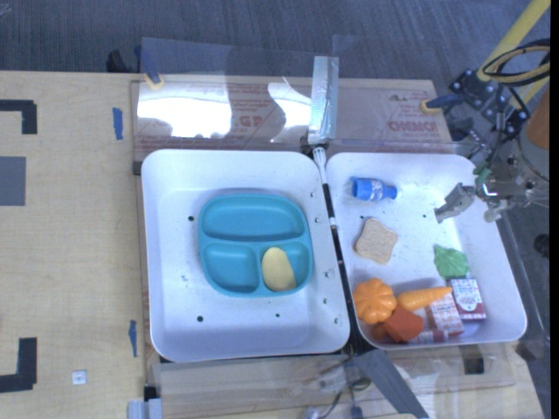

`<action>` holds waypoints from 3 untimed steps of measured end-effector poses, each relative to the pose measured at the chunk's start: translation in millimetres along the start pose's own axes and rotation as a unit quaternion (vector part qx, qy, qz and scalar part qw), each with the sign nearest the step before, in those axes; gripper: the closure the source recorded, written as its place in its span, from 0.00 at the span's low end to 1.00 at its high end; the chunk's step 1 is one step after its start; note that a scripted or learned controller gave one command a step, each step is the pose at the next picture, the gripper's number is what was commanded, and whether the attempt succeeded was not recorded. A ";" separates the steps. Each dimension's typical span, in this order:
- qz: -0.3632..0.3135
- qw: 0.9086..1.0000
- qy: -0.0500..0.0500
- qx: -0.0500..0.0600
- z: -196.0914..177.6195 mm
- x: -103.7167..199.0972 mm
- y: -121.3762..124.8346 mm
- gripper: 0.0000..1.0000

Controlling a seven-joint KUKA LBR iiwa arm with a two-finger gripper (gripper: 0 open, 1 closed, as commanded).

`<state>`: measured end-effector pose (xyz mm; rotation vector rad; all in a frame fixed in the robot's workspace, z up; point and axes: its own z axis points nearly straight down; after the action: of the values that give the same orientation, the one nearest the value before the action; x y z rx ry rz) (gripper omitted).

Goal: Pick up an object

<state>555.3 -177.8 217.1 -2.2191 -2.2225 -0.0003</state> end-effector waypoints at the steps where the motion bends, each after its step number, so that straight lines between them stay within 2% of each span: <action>1: -0.050 0.999 -0.002 -0.006 128.0 24.2 75.7 0.00; 2: -0.082 0.997 0.000 -0.002 129.6 63.2 34.6 0.00; 3: -0.184 0.983 -0.002 -0.002 121.4 -9.3 45.3 0.00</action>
<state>600.5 -187.0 95.7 -1.7764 -2.5978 -0.0003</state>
